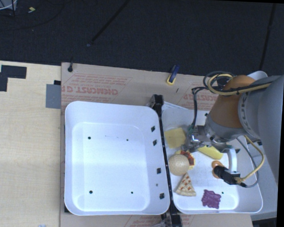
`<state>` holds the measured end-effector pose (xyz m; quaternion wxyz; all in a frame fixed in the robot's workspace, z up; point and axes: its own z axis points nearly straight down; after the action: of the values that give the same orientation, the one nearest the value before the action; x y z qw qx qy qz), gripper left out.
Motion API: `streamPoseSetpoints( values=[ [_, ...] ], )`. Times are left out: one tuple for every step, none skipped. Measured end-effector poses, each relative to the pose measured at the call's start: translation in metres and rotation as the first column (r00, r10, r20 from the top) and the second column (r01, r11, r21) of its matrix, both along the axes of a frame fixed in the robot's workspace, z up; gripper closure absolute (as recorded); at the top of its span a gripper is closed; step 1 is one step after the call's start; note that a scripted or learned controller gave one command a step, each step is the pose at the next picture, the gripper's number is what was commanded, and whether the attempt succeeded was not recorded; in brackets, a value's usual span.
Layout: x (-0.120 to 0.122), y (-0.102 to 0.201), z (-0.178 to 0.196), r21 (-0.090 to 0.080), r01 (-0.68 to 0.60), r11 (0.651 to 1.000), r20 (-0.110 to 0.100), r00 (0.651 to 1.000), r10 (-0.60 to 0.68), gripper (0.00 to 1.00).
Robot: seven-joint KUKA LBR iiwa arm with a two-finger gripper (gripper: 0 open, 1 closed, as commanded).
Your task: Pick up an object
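reaching into the right bin [251, 204], gripper [192, 140] low among toy foods beside the yellow block [175, 136], apparently to grasp; fingers' state unclear

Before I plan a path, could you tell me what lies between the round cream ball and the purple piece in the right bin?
In the camera view, the pizza slice lies between the cream ball and the purple piece.

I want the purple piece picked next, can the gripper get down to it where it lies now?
Probably yes. The purple piece lies flat and apart from the pizza slice in the right bin, nothing over it; the gripper is nearby.
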<state>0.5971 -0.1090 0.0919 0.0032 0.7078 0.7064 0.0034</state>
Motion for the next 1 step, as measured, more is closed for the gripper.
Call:
streamPoseSetpoints(
  values=[
    [0.0004,-0.0004,-0.0008,-0.003,-0.003,1.0,-0.002,1.0,0.003,0.0]
  ],
)
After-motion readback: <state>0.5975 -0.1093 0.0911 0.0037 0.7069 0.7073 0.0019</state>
